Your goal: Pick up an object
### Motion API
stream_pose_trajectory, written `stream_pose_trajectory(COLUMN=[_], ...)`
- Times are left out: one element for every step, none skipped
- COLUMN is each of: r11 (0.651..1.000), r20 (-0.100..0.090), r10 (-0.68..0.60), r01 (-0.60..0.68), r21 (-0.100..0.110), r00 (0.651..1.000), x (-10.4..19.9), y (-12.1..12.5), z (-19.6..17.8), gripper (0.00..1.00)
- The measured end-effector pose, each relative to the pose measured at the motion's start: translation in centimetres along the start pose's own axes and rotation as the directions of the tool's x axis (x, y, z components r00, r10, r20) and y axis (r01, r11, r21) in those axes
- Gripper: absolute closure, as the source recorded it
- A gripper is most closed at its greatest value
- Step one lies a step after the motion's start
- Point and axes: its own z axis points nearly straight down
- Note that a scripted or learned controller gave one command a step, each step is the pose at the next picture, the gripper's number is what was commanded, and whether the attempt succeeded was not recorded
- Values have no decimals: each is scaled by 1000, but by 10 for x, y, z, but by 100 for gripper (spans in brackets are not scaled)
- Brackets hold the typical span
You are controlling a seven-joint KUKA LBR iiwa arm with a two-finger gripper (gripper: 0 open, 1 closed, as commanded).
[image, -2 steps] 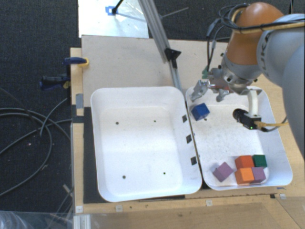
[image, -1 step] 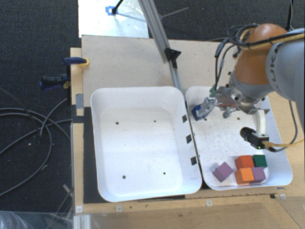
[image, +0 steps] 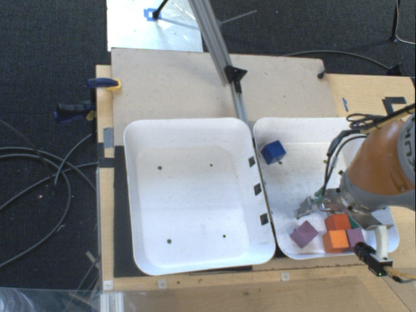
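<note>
Looking down, you see the left bin (image: 195, 194) beside the right bin (image: 292, 142), your landmark. Over that bin's near right part hangs the arm (image: 383, 161), its gripper (image: 318, 203) low above the floor; you cannot tell how its claw stands. Just beside it in the near corner lie a purple block (image: 303, 234), red block (image: 337, 223) and orange block (image: 335, 240). A blue block (image: 273, 151) sits near the far left wall.
</note>
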Motion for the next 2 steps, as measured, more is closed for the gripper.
stream_pose_trajectory(r11=[1000,1000], r20=[-6,-3], r10=[-13,-10], r01=[13,10], r21=[5,21], r00=[1000,1000], x=[51,20], y=[83,156], z=[3,5], gripper=[0,0])
